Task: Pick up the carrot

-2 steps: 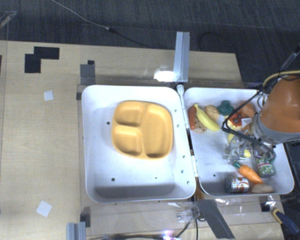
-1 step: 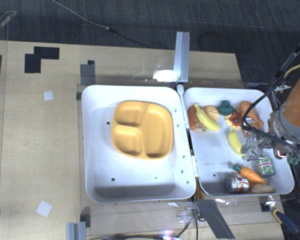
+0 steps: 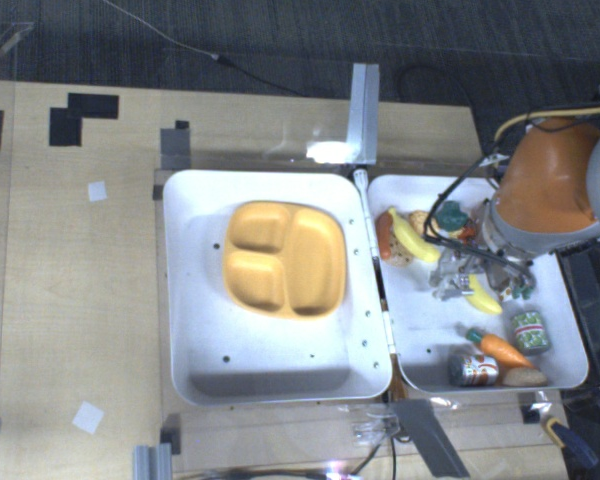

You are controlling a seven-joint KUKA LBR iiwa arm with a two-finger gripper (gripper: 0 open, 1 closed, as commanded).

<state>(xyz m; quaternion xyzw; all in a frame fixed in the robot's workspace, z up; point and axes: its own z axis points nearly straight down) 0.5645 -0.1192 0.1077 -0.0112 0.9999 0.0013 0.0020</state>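
1. Lying near the right bin's front edge, the carrot touches a can.
2. The end effector hovers near a banana; its spread cannot be told.
3. The carrot looks light, rigid and smooth; gripping across its thick middle seems best.

A yellow divided tray lies in the middle of the left white bin. In the right white bin, a banana sits by the far-left corner, two cans along the near edge.
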